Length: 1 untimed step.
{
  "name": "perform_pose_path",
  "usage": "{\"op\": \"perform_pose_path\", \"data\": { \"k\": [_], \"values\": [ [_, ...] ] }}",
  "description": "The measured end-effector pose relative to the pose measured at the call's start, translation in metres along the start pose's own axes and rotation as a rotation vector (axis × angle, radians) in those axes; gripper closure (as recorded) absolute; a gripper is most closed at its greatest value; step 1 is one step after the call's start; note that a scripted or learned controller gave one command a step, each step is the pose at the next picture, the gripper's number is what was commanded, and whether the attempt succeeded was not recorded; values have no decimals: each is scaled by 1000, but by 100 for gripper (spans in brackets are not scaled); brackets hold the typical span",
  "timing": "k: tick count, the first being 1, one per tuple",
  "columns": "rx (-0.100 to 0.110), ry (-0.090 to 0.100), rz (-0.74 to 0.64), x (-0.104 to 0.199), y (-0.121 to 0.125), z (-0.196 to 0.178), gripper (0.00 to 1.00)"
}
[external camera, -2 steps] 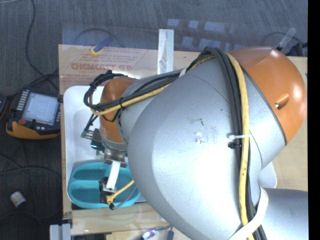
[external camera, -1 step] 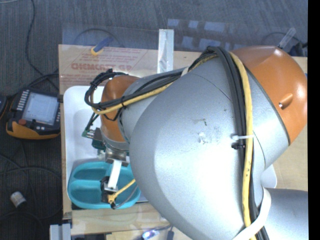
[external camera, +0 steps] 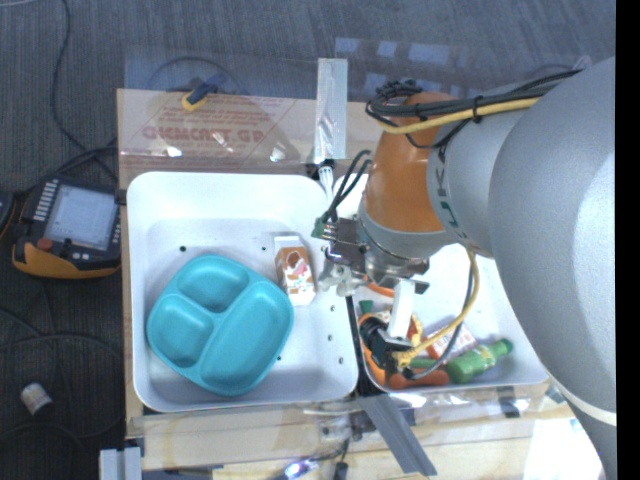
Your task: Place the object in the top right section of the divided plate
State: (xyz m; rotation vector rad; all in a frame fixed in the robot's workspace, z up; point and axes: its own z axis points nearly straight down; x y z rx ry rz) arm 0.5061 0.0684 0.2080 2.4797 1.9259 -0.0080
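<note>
The left bin (external camera: 140, 268) holds a teal divided plate (external camera: 222, 330) with 3 sections: 2 smaller ones along its far and left sides and 1 larger one toward the near right. All 3 sections are bare. A small carton (external camera: 293, 268), white with an orange and brown picture on its face, lies on the bin floor just beside the plate's far right rim. It is outside the plate, and whether it touches the rim cannot be told. The gripper (external camera: 350, 268) hangs over the wall shared by the 2 bins, just right of the carton and near it. Nothing is visibly held in it, and the wrist hides enough that I cannot tell whether it is spread or pressed together. The arm's orange band (external camera: 400, 183) sits above it, with the grey body of the arm covering much of the right bin (external camera: 495, 303). In that bin's near part lie a green bottle-shaped item (external camera: 472, 360) and some orange pieces (external camera: 400, 375) packed close together. Beyond the bins, a cardboard sheet (external camera: 225, 133) lies flat at the far side, and a control pendant (external camera: 70, 228) with a screen rests on the carpet well left of the bench.
</note>
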Motion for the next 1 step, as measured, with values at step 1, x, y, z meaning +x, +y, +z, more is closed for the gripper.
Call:
{"op": "perform_pose_path", "data": {
  "k": [1],
  "values": [
    [-9,10,141,45,-29,111,100]
  ]
}}
